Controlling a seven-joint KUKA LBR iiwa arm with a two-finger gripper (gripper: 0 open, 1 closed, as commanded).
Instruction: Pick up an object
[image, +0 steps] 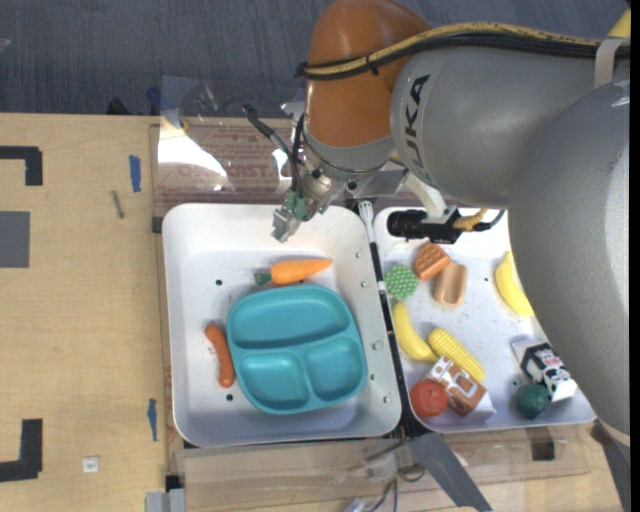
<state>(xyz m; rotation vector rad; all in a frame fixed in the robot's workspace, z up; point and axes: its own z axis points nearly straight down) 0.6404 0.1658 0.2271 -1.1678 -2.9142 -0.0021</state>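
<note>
My gripper (286, 226) hangs over the back of the left bin (190, 330), just above and left of an orange toy carrot (298, 270) that lies against the far rim of a teal divided plate (297, 347). Nothing shows between the fingers, and their spacing is too small to make out. A red sausage (220, 354) lies left of the plate. The right bin (480, 320) holds a green ball (401, 282), a hot dog bun (450, 283), a brown waffle piece (431, 260), bananas (409, 333), a corn cob (455, 352) and a tomato (429, 398).
The grey arm (520, 130) with its orange band (352, 70) covers the upper right. A small box (462, 388), a black-and-white carton (545, 365) and a dark green fruit (532, 400) sit at the right bin's front. Wooden bench (70, 330) lies left.
</note>
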